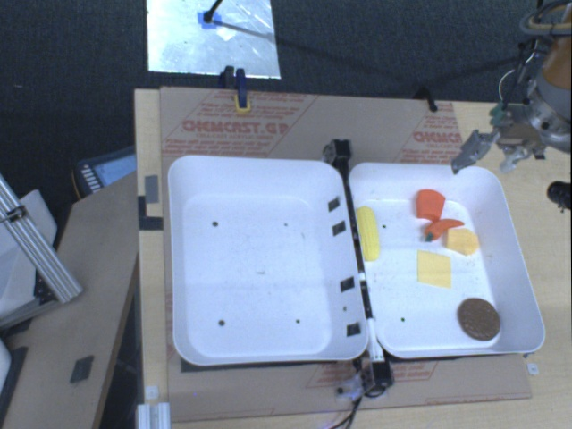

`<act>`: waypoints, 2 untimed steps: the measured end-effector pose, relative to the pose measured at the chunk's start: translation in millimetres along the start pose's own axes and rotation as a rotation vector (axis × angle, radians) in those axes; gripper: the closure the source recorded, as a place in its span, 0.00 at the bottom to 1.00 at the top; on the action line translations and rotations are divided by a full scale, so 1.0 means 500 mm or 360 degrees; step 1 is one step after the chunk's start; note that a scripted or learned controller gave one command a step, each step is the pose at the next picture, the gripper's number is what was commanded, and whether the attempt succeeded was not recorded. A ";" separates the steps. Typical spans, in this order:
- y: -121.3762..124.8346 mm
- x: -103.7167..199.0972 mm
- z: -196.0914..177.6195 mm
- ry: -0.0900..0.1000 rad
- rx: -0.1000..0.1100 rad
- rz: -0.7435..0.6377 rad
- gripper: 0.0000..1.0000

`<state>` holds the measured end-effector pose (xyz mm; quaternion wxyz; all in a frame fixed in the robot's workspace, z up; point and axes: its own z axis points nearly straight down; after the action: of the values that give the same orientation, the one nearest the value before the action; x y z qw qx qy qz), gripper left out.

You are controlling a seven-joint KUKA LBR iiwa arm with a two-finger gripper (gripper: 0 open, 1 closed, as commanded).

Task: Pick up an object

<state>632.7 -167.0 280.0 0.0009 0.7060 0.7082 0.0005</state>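
The right bin (509, 231) holds a yellow corn cob (367, 231) near its left wall, an orange carrot-like piece (430, 206) with a small orange bit (441, 228) beside it, a yellow-orange cheese wedge (463, 240), a flat yellow square (434, 269) and a brown round cookie (479, 318). My gripper (490, 151) hangs above the bin's far right corner, apart from all the objects. Its two fingers stand spread with nothing between them.
The left bin (188, 239) lies beside the right one, joined by black clips along the middle. A cardboard sheet (295, 119) lies under both bins. A shiny foil square (213, 23) lies at the back, and a metal rail (36, 248) at the far left.
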 end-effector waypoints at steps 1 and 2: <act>0.024 0.067 -0.328 -0.0006 -0.0033 -0.0010 0.00; -0.167 0.143 -0.529 0.0000 -0.0024 -0.0008 0.00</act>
<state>548.3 -95.7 544.5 0.0061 0.7042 0.7099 0.0057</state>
